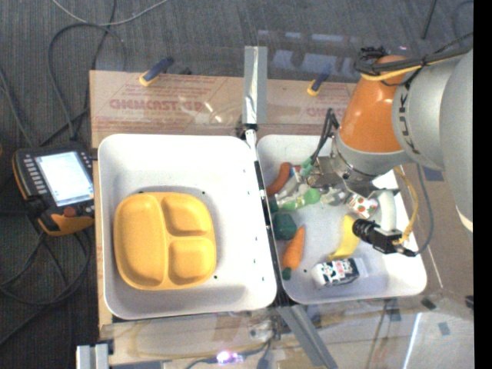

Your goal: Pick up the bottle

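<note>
Arm [384,114]: grey with an orange band, reaching in from the right over the right bin [407,283].
Gripper [329,189]: low over the upper middle of the right bin, among the things there; whether it is open or closed cannot be told, and nothing can be seen held.
Bottle [295,199]: what looks like the bottle is a pale, green-tinged thing lying on its side in the upper left part of the right bin, just left of the gripper; whether the two touch cannot be told.
Sausage [278,177]: reddish brown, slanted, just above the bottle near the bin's left wall.
Dark green lump [284,224]: just below the bottle.
Carrot [293,250]: orange, below the lump, along the left wall.
Banana [346,242]: yellow, mid-bin, below the gripper.
Small carton [338,271]: black, white and blue, on its side near the front wall.
Left bin [231,175]: holds a yellow divided plate [164,239], lying flat, left of centre.
Surface: both bins side by side, walls nearly touching.
</note>
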Available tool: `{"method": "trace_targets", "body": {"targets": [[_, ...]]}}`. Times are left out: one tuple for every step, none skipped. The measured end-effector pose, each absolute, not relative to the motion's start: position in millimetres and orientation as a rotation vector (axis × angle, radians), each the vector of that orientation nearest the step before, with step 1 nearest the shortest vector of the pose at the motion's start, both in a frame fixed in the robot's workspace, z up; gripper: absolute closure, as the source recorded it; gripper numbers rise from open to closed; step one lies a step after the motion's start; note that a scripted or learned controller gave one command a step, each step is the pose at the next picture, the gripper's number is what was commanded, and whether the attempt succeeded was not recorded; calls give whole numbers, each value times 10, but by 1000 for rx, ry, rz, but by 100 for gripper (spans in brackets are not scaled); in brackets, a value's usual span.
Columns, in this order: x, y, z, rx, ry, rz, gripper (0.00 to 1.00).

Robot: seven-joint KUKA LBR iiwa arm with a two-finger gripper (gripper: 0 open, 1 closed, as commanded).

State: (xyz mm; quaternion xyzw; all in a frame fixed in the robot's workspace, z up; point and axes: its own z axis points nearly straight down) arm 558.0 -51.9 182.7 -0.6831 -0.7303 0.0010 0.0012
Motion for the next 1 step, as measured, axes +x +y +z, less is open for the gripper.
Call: {"method": "trace_targets", "body": {"targets": [[5579,-504,1906,-2140,-2293,5,100]]}}
